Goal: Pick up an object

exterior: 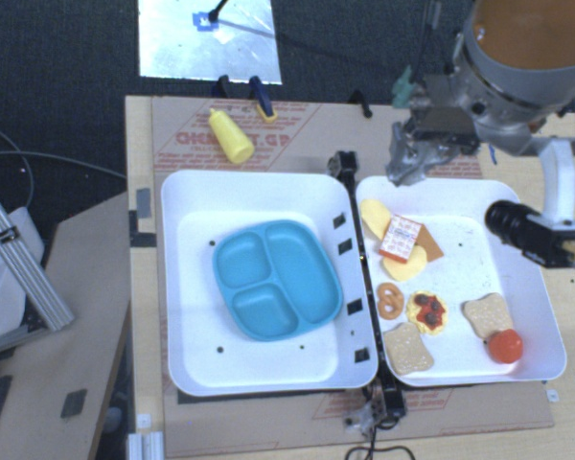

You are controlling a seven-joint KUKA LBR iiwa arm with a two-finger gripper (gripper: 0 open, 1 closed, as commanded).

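— Fingers open or closed?
— Cannot tell; the gripper (409, 166) hangs above the right bin's (537, 286) far rim, holding nothing visible.
— What's in that bin?
— Red-and-white packet (401, 238) on yellow pieces, pretzel (390, 301), toast slices, tomato (505, 346).
— The left bin (192, 257)?
— A blue divided plate (274, 278).

I see the left white bin (187, 257) holding a blue three-compartment plate (276, 278), lying flat near its middle. Behind that bin, a yellow squeeze bottle (230, 135) lies on its side on brown cardboard (307, 127). Farther behind the bin, a shiny silver sheet (206, 27) lies on dark carpet. Left of the bin stands an aluminium rail (19, 266).
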